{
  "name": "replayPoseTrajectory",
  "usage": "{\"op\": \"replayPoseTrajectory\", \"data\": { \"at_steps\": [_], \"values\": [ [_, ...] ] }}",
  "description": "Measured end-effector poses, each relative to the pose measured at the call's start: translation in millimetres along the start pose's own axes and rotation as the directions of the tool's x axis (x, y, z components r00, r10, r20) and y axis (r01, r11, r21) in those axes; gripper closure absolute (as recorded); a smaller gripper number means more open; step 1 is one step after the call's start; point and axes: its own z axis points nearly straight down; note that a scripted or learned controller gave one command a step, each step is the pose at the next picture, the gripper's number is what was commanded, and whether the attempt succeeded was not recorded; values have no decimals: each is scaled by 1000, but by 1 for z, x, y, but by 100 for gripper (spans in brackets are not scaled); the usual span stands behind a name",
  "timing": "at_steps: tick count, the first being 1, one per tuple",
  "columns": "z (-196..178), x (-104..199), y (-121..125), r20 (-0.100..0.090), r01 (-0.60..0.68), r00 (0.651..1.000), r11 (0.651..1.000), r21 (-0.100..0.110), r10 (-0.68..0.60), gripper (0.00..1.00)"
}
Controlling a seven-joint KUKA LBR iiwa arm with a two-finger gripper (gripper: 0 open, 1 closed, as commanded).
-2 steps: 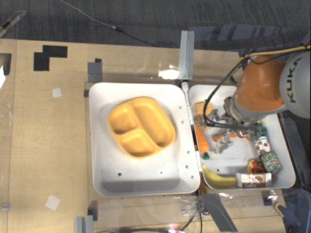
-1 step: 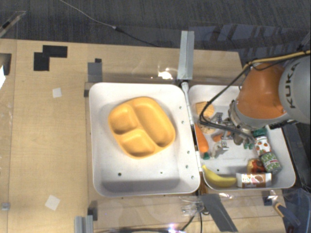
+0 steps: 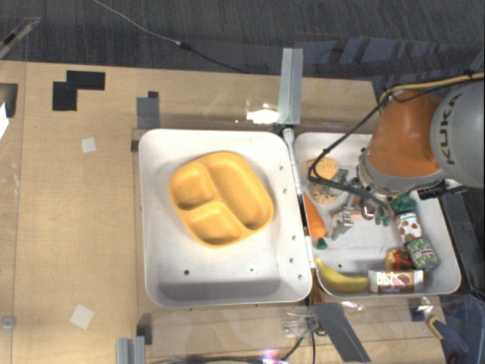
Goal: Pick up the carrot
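Note:
The carrot [image 3: 314, 220] is orange with a green tip and lies along the left wall of the right bin [image 3: 447, 275], pointing toward the front. My gripper [image 3: 340, 220] hangs low over the middle of that bin, just right of the carrot, under the orange-banded wrist [image 3: 402, 146]. No carrot shows inside the gripper; the carrot rests on the bin floor.
A banana [image 3: 339, 277] lies at the right bin's front, a red-labelled pack [image 3: 397, 280] beside it. Small cans [image 3: 413, 241] stand at the right. Round crackers [image 3: 325, 170] sit near the back left. The left bin [image 3: 155, 279] holds a yellow divided plate [image 3: 220, 198].

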Motion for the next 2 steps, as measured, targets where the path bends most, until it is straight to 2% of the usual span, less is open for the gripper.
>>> {"op": "replayPoseTrajectory", "data": {
  "at_steps": [1, 2],
  "values": [
    [1, -49, 1, -2, 87, 996, 996, 1, -87, 0],
    [-15, -54, 3, 15, 92, 996, 996, 1, -92, 100]
  ]
}}
